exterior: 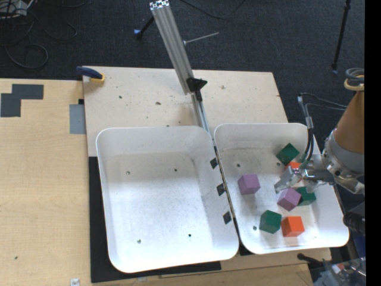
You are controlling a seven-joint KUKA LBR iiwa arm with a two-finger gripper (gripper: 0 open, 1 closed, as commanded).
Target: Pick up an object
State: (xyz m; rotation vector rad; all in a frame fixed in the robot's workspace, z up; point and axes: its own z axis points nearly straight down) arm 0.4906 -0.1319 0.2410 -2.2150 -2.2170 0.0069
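Observation:
The right bin point(238, 137) holds several blocks. A green block point(288, 154) lies near its far side and a purple block point(249, 183) lies toward the divider. Close to the front wall sit a second green block point(270, 221) and an orange block point(292, 226). My gripper point(291, 182) reaches in from the right and hangs low over the bin's right half. Right below and in front of it lies another purple block point(289, 199), with a third green block point(308, 196) partly hidden beside it. A small orange piece point(294, 168) shows at the gripper's far side.
The left bin point(156, 137) stands beside the right one, with black clips point(221, 189) along the shared wall. A slanted aluminium post point(174, 45) rises behind the bins. A small blue and yellow clamp point(90, 73) lies at the bench's far left corner.

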